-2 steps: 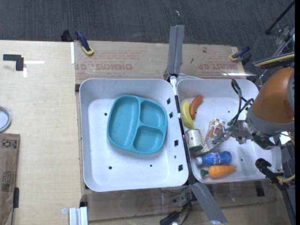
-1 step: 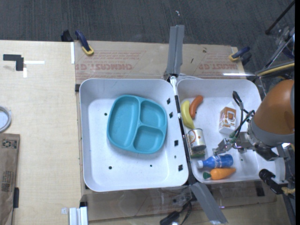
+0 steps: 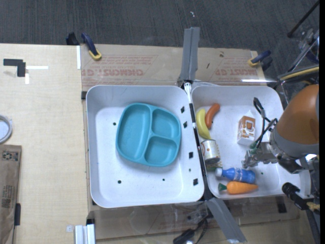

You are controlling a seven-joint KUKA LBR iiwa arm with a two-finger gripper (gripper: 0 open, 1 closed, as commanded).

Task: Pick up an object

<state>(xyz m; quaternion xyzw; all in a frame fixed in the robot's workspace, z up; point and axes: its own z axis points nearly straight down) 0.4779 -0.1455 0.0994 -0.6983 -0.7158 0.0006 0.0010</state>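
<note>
Blue bottle [image 3: 238, 175] lying in right bin [image 3: 231, 96], carrot [image 3: 241, 187] touching below, can [image 3: 209, 152] beside it; gripper [image 3: 251, 158] hovering just above, finger state can't tell.

The pale wooden tabletop [image 3: 40, 126] carries a sheet of brown cardboard [image 3: 152, 65] with red lettering behind the bins, held by blue-and-yellow clamps [image 3: 90, 46] at its far corners. At the left edge lies what looks like a roll of clear tape [image 3: 4, 130], above a brown paper packet [image 3: 9, 186]. A black L-shaped mark [image 3: 15, 65] sits near the far left corner.
</note>
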